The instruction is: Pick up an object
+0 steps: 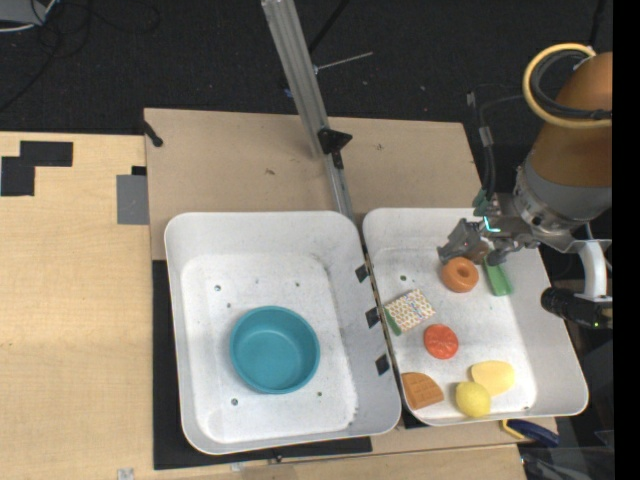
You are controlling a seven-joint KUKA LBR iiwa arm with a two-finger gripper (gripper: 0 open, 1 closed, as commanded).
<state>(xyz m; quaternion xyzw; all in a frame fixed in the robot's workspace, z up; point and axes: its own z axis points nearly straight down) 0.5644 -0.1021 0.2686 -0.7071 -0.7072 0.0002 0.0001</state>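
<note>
My gripper (476, 247) hangs over the far part of the right bin (545, 353), its fingers open and apart, with nothing between them. Just below its tips lies an orange ring (460, 274), and a green block (498, 278) lies at the ring's right. Nearer the front of the same bin are a checkered pad (408, 310), a red round piece (441, 341), a brown-orange wedge (422, 389), a yellow lemon (473, 399) and a pale yellow lump (493, 374). A teal bowl (275, 348) sits in the left bin (200, 238).
A metal rail (305, 78) slants from the top of the view down to the gap between the bins. Black clips (372, 316) line the divide between the two bins. The arm's grey body (565, 168) stands over the right bin's far right corner.
</note>
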